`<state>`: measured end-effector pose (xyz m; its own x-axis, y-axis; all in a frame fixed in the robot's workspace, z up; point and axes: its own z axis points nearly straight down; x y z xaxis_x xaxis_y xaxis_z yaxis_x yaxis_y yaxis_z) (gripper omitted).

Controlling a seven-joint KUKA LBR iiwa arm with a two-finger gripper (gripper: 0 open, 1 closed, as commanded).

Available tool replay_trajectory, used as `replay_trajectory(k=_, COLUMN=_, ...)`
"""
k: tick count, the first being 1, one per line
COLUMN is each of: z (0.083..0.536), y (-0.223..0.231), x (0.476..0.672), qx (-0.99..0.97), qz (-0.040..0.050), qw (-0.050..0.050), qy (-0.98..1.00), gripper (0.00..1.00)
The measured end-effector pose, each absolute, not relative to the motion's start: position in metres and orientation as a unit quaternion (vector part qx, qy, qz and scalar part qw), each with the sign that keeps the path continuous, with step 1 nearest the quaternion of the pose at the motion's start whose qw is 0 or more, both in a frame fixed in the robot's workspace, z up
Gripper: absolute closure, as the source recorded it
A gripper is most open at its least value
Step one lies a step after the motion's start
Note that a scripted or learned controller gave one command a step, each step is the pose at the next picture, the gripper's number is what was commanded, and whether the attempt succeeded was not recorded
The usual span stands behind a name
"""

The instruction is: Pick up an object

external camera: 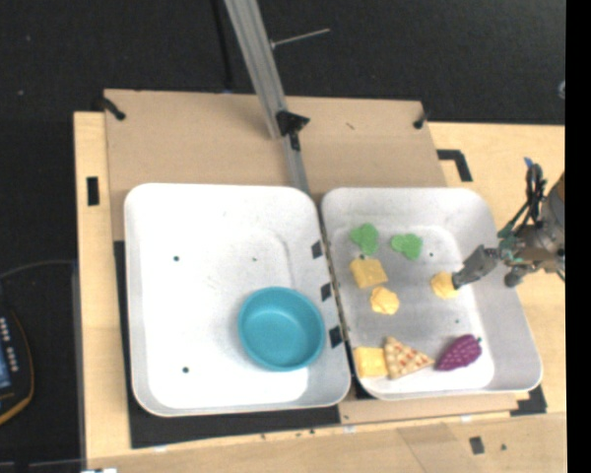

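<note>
Seven toy foods in your right bin (pixel 492 220), one blue bowl (pixel 281 327) left; gripper (pixel 470 269) blurry, grip state can't tell.

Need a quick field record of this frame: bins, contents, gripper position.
left bin: holds a teal bowl, upright, near its right wall
right bin: holds small toy food pieces
green pieces: two, and, toward the far side
yellow pieces: four
pizza slice: near front edge, beside a yellow piece
purple grapes: front right corner
gripper: over right bin's right side, next to a yellow piece; grasp not confirmed
</note>
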<state>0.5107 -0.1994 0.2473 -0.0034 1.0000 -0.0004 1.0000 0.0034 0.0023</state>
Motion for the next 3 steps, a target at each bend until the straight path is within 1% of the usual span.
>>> replay_trajectory(k=1, z=0.247, y=-0.199, x=0.511, qx=0.706, qz=0.001, qw=0.001, qy=0.708, gripper=0.0)
replay_trajectory(k=2, z=0.191, y=-0.193, x=0.517, qx=0.707, qz=-0.0013, qw=-0.001, qy=0.707, gripper=0.0)
replay_trajectory(k=3, z=0.131, y=-0.186, x=0.516, qx=0.707, qz=-0.0015, qw=-0.002, qy=0.707, gripper=0.0)
